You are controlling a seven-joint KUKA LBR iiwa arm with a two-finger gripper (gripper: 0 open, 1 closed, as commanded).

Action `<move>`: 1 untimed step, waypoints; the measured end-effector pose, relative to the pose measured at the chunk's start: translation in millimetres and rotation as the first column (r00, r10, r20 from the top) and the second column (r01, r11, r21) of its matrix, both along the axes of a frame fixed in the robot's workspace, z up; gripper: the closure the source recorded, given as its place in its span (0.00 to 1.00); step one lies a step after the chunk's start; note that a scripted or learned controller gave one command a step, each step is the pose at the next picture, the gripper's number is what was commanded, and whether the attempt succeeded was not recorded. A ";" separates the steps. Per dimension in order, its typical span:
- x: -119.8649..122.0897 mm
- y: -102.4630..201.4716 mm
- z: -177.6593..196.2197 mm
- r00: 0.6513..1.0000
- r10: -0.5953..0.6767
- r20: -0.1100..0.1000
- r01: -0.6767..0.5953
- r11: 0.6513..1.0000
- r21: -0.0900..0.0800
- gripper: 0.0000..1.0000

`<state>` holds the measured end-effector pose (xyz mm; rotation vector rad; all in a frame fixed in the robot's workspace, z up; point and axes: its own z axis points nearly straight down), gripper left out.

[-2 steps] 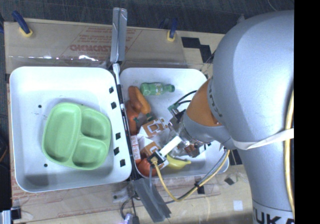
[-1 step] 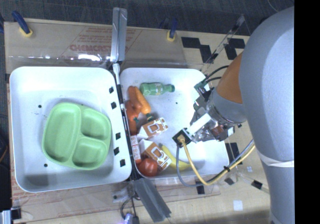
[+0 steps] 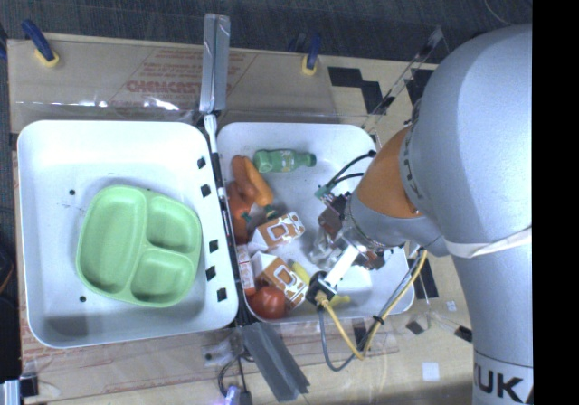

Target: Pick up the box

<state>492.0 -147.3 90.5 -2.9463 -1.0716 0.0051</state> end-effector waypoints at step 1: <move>-16.3 -19.1 21.0 0.995 0.096 -0.001 -0.096 0.995 0.001 1.00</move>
